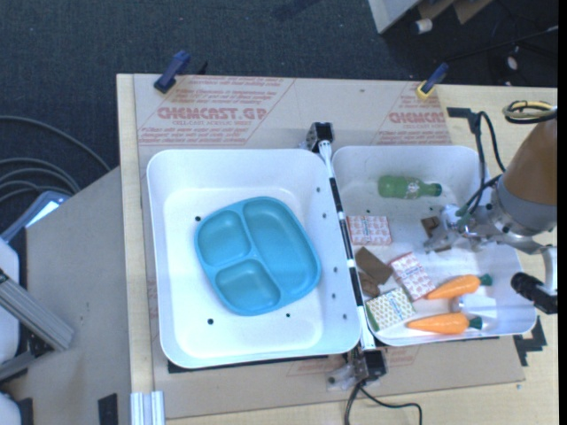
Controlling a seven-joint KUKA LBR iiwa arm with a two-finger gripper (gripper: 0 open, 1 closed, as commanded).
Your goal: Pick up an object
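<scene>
Green bottle [408, 187] lies in right bin [354, 162]; hand [440, 234] state unclear; board reads CHEMCAST GP [211, 113].

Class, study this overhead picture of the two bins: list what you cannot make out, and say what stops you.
1. The gripper, camera view: too small and blurred against the right bin to tell its state or whether it holds anything.
2. The arm: cut off by the right edge.
3. The print on the packets: too small to read.
4. The dark piece by the divider: too small to identify.
</scene>
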